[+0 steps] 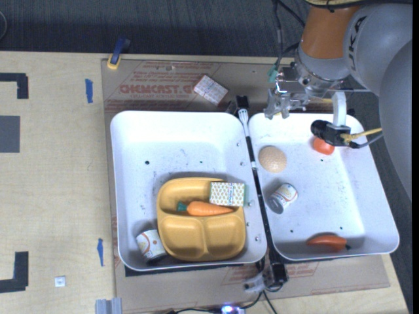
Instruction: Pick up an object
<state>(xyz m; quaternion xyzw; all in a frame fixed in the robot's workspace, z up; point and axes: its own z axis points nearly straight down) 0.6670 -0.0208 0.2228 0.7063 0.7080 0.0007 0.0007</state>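
My gripper (277, 113) hangs over the far left corner of the right bin (366, 195), open, with nothing between its fingers. In that bin, a beige egg-shaped ball (272, 158) lies a little in front of the gripper. A small tin can (283, 197) lies on its side nearer the front. A small orange thing (323, 145) sits to the right of the gripper, partly covered by the wrist. A flat red-orange piece (326, 241) rests against the front wall.
The left bin (131, 169) holds a yellow divided tray (201, 231) with a carrot (209, 209) and a small green-white box (227, 193) on it, and a small cup (149, 243) at the tray's left. A small packet (209, 89) lies on cardboard behind the bins.
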